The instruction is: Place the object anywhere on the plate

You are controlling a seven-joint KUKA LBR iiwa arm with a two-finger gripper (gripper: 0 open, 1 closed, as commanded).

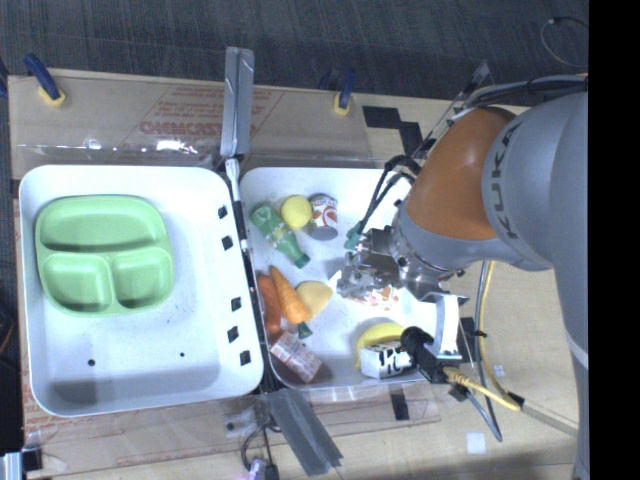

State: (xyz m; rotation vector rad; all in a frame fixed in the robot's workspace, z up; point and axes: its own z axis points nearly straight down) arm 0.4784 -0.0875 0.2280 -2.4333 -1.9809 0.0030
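we see a dark carpeted floor [300, 18] beyond the bench [150, 108], whose brown cardboard top carries blue clamps [45, 78] along its far edge, under even light.

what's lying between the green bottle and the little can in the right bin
A yellow lemon sits between the green bottle and the small can in the camera view, close against both.

1. Two bins sit side by side on the counter [120, 118].
2. The left bin [130, 368] holds the plate [103, 253] toward its far-left corner.
3. The right bin [340, 183] holds a bottle [280, 233], a can [322, 213], carrots [283, 298] and a banana [380, 335].
4. The tool [362, 268] hangs over the right bin's middle.
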